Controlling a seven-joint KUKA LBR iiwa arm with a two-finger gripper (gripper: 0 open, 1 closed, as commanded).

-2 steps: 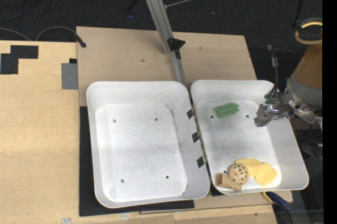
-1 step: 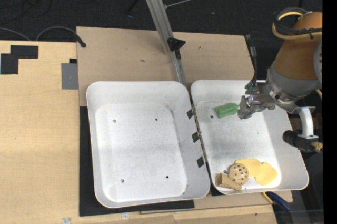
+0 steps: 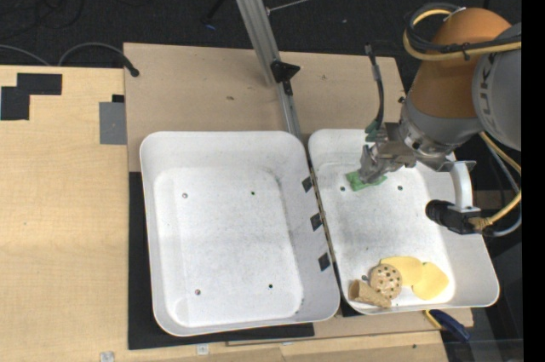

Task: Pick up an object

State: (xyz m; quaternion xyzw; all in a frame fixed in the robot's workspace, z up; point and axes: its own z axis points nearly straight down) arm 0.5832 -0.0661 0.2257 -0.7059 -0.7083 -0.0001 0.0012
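My gripper (image 3: 372, 170) reaches down into the right bin (image 3: 400, 224), near its far left part. A small green object (image 3: 356, 181) lies on the bin floor right at the fingertips, partly covered by them. I cannot tell whether the fingers are closed on it. At the bin's near edge lie a yellow flat piece (image 3: 421, 277), a round brown perforated object (image 3: 386, 277) and a tan wedge (image 3: 368, 293), well away from the gripper.
The left bin (image 3: 226, 228) sits beside the right one, with black clips (image 3: 315, 220) along the shared edge. A slanted metal rail (image 3: 255, 20) rises behind the bins. The arm's grey and orange body (image 3: 460, 79) overhangs the right bin's far right.
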